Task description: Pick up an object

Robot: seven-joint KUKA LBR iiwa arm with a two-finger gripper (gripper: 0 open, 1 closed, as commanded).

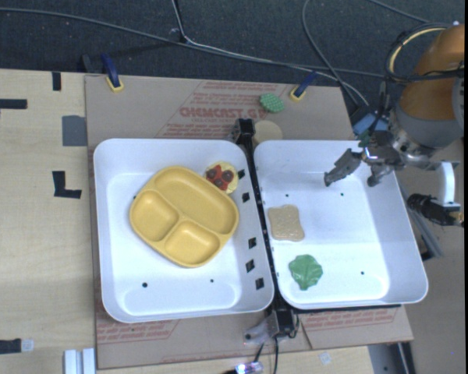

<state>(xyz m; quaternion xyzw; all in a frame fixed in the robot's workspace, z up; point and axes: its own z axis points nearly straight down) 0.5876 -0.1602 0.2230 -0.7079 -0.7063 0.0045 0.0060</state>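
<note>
The two-finger gripper (pixel 354 171) hangs over the far right part of the right-hand shallow white bin (pixel 398 232), its dark fingers spread wide apart, one reaching toward the bin's middle and the other near the right wall. Nothing sits between them. Above it rises the grey arm with its orange band (pixel 441 49).

In the same bin, near the left wall and about midway along it, lies a flat tan slice of toy bread (pixel 285 223). Closer to the near edge, still left of centre, sits a small green leafy toy (pixel 305 272). Both are well apart from the gripper, so either is a candidate for the pick and neither is yet approached.

The left-hand white bin (pixel 117 232) carries a yellow plastic plate with three compartments (pixel 184 216), and a small round toy with red pieces (pixel 221 175) touches the plate's far right rim, near the bin's far right corner. A green dotted piece (pixel 271 101) rests on the brown cardboard sheet (pixel 156 107) beyond the bins.

The likely trouble is the bread: it lies flat and thin, so the fingers may close above it or skid across the bin floor. Its closeness to the left wall could also block one finger. The leafy toy looks soft and may slip out.

Red printing runs across the cardboard's far edge, but it is too faint to read.
</note>
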